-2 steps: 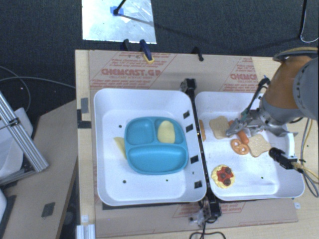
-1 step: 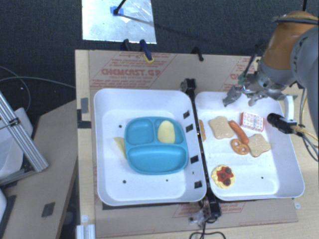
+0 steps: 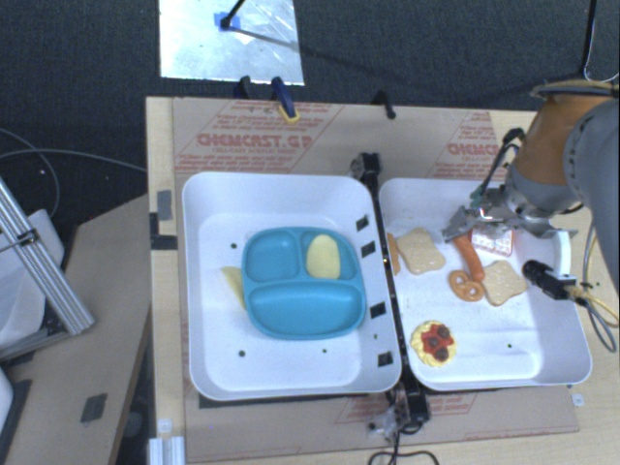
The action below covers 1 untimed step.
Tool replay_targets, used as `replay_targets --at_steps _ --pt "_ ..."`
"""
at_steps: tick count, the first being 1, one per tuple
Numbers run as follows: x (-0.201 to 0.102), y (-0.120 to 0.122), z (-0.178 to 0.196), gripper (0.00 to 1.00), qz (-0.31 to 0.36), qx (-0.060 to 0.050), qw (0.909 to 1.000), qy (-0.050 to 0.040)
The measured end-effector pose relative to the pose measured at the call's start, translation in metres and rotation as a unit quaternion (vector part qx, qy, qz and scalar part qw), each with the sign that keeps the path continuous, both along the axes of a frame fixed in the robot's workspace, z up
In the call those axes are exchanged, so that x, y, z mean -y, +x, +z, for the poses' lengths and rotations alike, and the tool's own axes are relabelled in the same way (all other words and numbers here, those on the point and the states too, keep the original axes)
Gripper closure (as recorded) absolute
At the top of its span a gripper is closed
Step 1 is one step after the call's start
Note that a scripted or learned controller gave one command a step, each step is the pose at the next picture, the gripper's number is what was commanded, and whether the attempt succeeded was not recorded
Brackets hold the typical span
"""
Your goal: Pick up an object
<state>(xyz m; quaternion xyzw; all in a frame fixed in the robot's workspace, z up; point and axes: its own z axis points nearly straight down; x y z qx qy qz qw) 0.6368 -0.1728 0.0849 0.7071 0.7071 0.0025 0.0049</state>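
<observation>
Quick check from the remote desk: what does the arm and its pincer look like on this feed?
The arm is grey with a broad orange band above the wrist. Dark cables run down beside the band to the pincer, a compact grey metal head with red-and-white markings.

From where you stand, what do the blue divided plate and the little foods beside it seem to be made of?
The blue divided plate looks like moulded plastic: smooth, evenly coloured, faintly glossy. The tan bread-like slice, orange pretzel-shaped piece and small round pizza-like piece look like toy plastic or rubber, judging by their flat, uniform colours; I can't be certain.
</observation>
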Motion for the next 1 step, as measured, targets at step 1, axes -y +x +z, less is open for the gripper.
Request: replay_targets --at_steps 1 --pt "-0.0001 0.0047 0.0197 1.00 0.003 0.006 1.0000 -0.0036"
